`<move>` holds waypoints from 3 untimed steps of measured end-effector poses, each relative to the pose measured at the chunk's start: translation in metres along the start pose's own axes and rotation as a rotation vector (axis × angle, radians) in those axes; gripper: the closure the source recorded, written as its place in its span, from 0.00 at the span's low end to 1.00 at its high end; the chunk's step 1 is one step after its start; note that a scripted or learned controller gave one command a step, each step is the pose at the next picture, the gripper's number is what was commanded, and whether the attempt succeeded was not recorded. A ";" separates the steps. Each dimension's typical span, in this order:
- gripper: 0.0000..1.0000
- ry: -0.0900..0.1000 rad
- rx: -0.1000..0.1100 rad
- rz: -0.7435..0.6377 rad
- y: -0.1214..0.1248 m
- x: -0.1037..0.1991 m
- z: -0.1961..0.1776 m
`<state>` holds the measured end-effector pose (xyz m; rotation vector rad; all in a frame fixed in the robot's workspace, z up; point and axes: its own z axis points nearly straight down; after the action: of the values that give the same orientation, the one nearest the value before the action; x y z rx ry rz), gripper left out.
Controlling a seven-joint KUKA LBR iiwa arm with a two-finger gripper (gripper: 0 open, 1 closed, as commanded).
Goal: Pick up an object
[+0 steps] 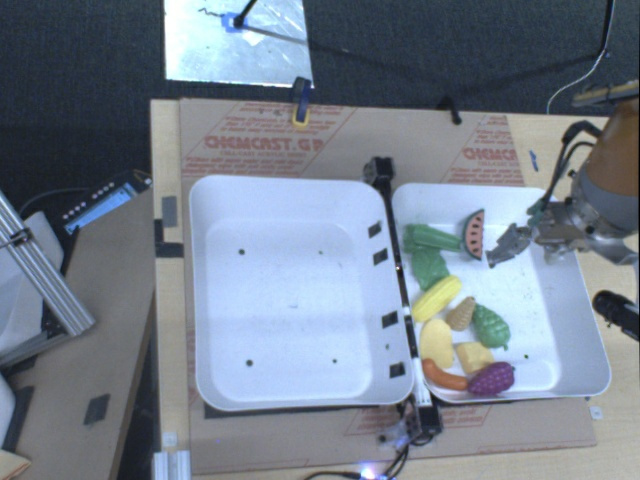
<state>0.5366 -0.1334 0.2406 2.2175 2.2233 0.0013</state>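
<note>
The right bin (565,308) holds several toy foods along its left side: a watermelon slice (472,232), a green vegetable (430,238), a yellow corn (437,297), a pale yellow piece (436,342), a dark green piece (491,326), an orange carrot (443,376) and purple grapes (490,378). My gripper (507,245) hangs over the upper part of this bin, just right of the watermelon slice, its tips pointing left. Nothing shows between its fingers.
The left bin (290,288) lies beside the right one, with a black hinge strip (395,288) between them. Cardboard (260,133) lies under both bins. A shiny metal sheet (238,28) lies beyond the bench. A blue-and-yellow clamp (300,103) sits at the back edge.
</note>
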 end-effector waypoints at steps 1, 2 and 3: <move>0.00 -0.001 0.004 0.000 0.060 -0.037 0.164; 0.00 0.003 0.001 -0.006 0.043 0.034 0.156; 0.00 -0.001 -0.016 -0.004 0.019 0.048 0.003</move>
<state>0.5556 -0.0858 0.2379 2.2048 2.2194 0.0178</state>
